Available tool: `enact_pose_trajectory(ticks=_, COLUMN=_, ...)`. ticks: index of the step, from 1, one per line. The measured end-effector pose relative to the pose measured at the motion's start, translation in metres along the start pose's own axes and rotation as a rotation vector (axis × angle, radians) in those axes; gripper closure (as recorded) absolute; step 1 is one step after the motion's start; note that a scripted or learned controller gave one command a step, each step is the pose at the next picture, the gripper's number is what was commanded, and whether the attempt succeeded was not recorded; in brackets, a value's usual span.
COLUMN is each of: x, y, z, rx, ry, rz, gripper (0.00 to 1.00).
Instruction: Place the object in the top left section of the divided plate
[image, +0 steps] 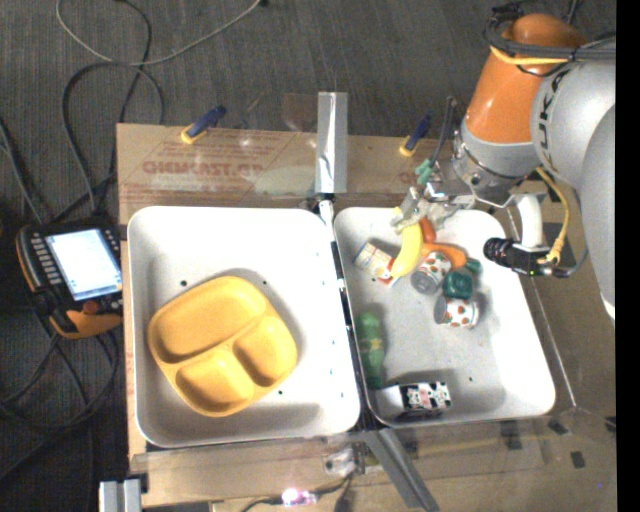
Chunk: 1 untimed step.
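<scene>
Two bins: the left bin (145, 400) is holding the yellow divided plate (223, 343), the right bin (510, 375) the clutter. The gripper (420, 205) is hanging over the banana (407, 252), likely the target; jaw state: cannot tell.

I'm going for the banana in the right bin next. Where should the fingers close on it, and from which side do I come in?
Probably grip the banana across its middle, coming straight down. It lies flat and curved, running from upper right to lower left, so the fingers should close across its narrow width. Its upper end lies under the gripper, beside an orange piece; the lower end nears a small carton.
</scene>
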<state>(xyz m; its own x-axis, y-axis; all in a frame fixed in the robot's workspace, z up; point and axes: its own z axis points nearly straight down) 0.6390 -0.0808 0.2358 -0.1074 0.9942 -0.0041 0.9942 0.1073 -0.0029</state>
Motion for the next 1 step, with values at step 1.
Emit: enact_pose_trajectory(ticks=1, x=0.0815, y=-0.0503, z=-0.0305, rx=0.000, ry=0.004, rz=0.032, gripper=1.00)
